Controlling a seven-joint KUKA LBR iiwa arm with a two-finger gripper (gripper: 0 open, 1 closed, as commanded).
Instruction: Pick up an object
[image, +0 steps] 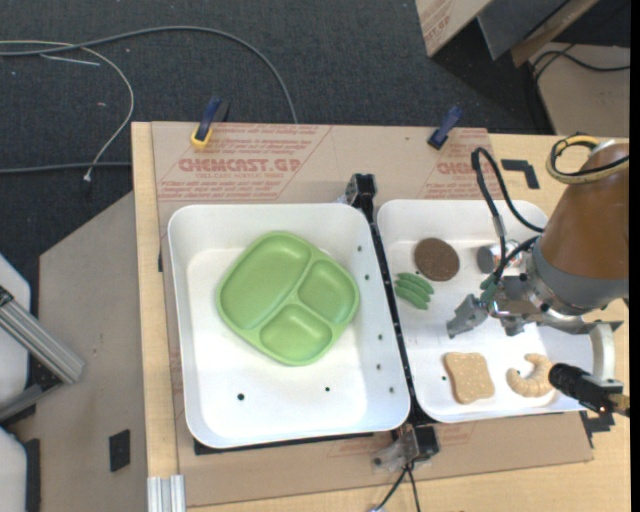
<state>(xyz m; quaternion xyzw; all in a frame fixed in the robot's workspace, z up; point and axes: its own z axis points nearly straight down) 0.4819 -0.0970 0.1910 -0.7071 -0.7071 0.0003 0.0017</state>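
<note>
Toast (468, 377) nearest, flat; hand (470, 318) just above it — grip state unclear; descend squarely, pinch toast's edges — avoid croissant (531, 378).

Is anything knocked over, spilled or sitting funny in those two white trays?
Nothing looks spilled or broken. The green divided plate sits turned at an angle in the left bin, not square to its walls. In the right bin, the brown disc, green piece, toast and croissant lie apart.
</note>
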